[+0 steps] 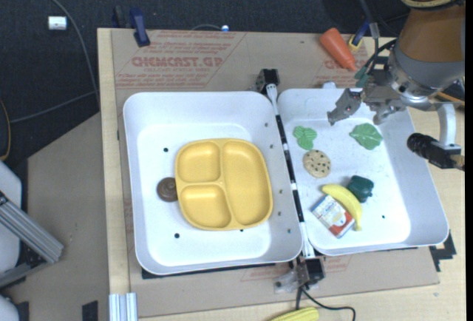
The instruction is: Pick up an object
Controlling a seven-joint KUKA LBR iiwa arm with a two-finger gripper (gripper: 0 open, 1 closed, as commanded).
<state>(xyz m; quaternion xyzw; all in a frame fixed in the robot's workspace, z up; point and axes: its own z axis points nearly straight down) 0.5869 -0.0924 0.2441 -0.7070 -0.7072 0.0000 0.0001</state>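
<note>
- Where the right bin (421,194) meets upper right of frame: pincer (362,114) open, gripping nothing, above green leaf (366,135).
- Lower: cookie (317,162), banana (344,201).

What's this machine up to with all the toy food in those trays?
A grey robot arm reaches in from the right, its pincer open above the right-hand bin, close to a green leafy piece. It holds nothing yet. Also in that bin lie a cookie, a banana, a small red and white packet and two more green pieces. The left bin holds a yellow divided plate.
</note>
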